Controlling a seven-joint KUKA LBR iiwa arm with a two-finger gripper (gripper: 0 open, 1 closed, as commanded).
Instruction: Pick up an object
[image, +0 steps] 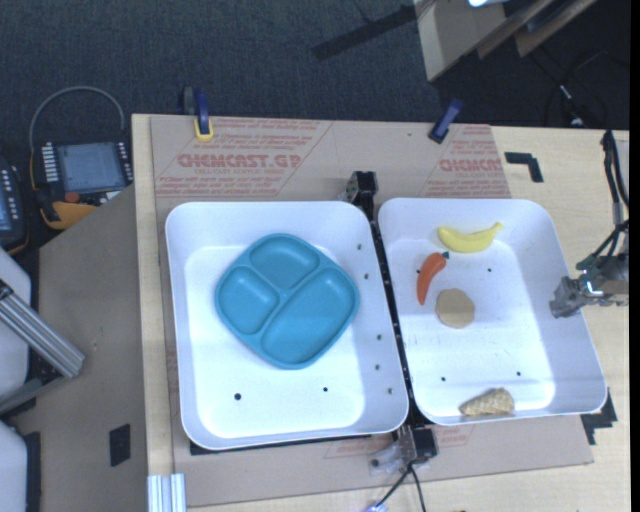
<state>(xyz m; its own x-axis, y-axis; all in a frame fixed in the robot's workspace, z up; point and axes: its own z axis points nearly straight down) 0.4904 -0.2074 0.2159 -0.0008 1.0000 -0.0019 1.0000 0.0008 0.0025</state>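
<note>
Gripper (570, 298) at right bin (530, 395) rim, fingers' state unclear (prob. empty), poised w/ banana (468, 237), pepper (430, 276), cookie (455, 308) within reach; plate (287, 299) in left bin (205, 395).

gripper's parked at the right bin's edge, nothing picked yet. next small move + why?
Probably traverse left over the right bin toward the round tan piece. The gripper sits at that bin's right rim, above no object. The tan piece lies nearest, apart from the orange pepper and banana, so there is room around it.
</note>
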